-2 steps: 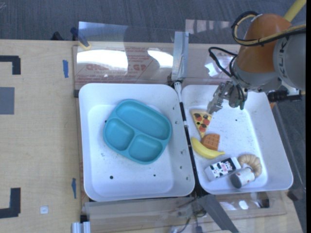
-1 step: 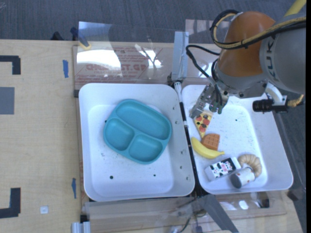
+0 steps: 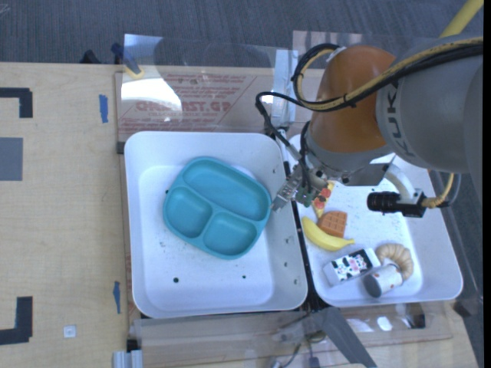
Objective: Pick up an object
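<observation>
My gripper point(image 3: 298, 190) hangs low over the left edge of the right bin point(image 3: 430, 236), close to the divider between the two bins. Directly beneath it lie a small green piece point(image 3: 308, 199) and a red-orange piece point(image 3: 323, 193), partly hidden by the wrist. Just in front of them sit a brown waffle point(image 3: 334, 222) and a yellow banana point(image 3: 325, 239). Nearer the bin's front are a black-and-white carton point(image 3: 351, 265), a tan pastry point(image 3: 397, 256) and a grey-tipped white cylinder point(image 3: 380, 280).
A blue divided plate point(image 3: 218, 207) lies tilted in the left bin point(image 3: 153, 282). The grey arm with its orange band point(image 3: 349, 102) covers the back of the right bin. A clear plastic sheet and cardboard point(image 3: 192, 102) stand behind the left bin.
</observation>
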